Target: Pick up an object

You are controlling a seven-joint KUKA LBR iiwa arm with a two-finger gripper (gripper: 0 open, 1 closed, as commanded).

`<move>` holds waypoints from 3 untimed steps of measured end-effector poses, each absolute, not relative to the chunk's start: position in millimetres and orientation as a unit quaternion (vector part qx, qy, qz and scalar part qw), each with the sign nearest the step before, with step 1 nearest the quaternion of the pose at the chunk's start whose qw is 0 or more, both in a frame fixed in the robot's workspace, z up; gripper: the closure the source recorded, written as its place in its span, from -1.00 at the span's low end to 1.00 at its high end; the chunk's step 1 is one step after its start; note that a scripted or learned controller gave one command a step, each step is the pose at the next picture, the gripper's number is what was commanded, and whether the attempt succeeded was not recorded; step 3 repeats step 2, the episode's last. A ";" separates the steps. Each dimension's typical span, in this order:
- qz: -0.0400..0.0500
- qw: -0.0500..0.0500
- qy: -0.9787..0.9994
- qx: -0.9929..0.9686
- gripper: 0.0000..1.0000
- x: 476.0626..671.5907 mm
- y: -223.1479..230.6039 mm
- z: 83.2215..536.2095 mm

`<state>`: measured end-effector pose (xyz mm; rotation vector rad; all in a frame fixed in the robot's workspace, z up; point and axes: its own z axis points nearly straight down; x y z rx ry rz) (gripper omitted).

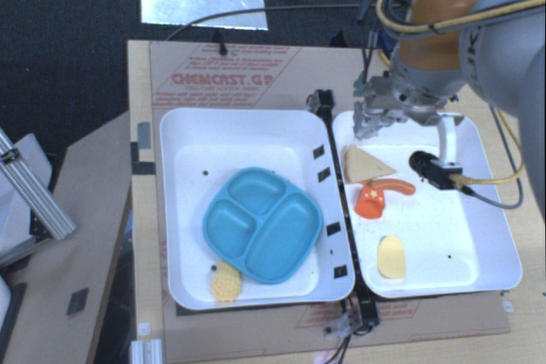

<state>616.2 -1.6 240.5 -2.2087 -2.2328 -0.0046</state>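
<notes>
The left bin (171, 183) holds a blue divided plate (263, 223) lying flat near its centre and turned at a slant. A small yellow corn cob (225, 281) sits at about seven o'clock from the plate, just off its rim and close to the bin's front wall. Nothing there is near the robot, so this bin looks out of play for now. The right bin (461, 243) holds four small pieces, loosely grouped in its left half. A tan wedge (367, 164) lies flat at about ten o'clock in the bin. A thin orange sausage (394, 187) lies just beside the wedge's lower edge, and a red-orange lump (369, 202) sits at the sausage's left end, at about seven o'clock from it. A pale yellow oval (392, 257) lies apart from these, towards six o'clock. The gripper (368, 122) hangs over the bin's eleven o'clock corner, pointing down, at about twelve o'clock from the wedge and close to it. I cannot tell whether it is spread or pressed together, and nothing shows in its grasp. Its place suggests the wedge is the piece being tried for, with the pick not yet made. The wedge lies low and flat, so a grasp could slide off it or nudge the sausage.
</notes>
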 end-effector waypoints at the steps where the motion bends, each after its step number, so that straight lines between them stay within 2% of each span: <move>1: 0.000 0.001 -0.711 -0.704 1.00 596.2 49.7 241.4; 2: -0.001 0.001 -0.711 -0.703 1.00 583.8 96.1 241.7; 3: -0.001 0.001 -0.711 -0.703 1.00 583.8 96.1 241.7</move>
